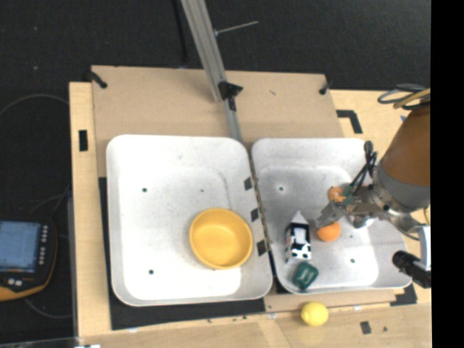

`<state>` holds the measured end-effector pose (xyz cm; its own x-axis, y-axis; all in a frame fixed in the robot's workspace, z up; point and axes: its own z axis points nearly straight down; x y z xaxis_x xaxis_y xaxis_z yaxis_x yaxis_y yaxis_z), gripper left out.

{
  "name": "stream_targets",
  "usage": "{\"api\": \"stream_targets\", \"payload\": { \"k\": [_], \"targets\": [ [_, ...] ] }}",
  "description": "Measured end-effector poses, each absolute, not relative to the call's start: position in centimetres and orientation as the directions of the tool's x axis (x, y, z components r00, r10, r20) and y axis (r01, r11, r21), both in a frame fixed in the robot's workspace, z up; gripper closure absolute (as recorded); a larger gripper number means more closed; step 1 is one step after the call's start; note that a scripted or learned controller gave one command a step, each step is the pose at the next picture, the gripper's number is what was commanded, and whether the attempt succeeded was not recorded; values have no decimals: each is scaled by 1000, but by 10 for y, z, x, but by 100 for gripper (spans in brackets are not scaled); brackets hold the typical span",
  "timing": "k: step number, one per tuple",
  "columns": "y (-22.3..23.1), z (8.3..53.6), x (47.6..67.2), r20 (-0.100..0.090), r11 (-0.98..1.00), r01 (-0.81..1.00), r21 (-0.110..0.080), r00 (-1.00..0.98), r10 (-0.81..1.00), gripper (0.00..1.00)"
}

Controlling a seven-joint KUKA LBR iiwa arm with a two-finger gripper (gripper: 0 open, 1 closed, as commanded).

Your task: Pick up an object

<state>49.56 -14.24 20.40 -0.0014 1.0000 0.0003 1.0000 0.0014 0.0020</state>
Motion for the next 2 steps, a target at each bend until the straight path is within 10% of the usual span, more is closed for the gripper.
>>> {"api": "stream_targets", "payload": {
  "k": [2],
  "targets": [
    [-136, 144, 494, 0, 0, 1000, -4, 0, 1000, 0]
  ]
}}
